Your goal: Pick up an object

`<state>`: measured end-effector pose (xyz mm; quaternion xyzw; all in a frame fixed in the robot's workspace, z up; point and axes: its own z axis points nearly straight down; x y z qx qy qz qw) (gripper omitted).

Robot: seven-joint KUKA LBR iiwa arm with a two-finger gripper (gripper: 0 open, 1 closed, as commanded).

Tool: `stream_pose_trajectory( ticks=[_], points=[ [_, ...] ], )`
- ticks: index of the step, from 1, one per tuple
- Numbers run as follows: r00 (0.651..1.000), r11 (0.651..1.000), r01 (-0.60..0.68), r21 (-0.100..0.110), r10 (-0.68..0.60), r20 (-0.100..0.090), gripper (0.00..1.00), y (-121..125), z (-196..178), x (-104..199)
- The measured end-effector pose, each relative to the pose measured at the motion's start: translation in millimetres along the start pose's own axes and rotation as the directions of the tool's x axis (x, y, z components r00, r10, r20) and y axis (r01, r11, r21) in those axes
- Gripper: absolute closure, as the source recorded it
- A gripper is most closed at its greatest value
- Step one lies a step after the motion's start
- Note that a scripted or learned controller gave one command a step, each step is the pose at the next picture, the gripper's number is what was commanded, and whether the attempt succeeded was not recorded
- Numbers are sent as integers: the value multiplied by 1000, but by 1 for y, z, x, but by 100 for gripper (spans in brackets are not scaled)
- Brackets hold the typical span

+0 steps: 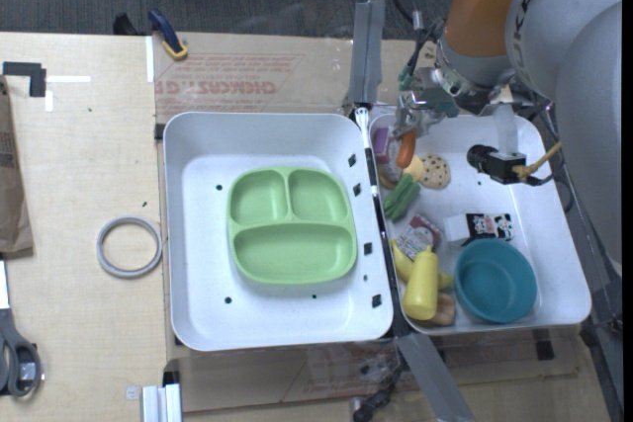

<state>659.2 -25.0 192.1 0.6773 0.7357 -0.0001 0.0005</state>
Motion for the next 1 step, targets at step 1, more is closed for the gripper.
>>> stream_pose_trajectory(
  ticks=[1],
  points=[
    [997,997,-80,0,80,0,100,0,0,0]
  ],
)
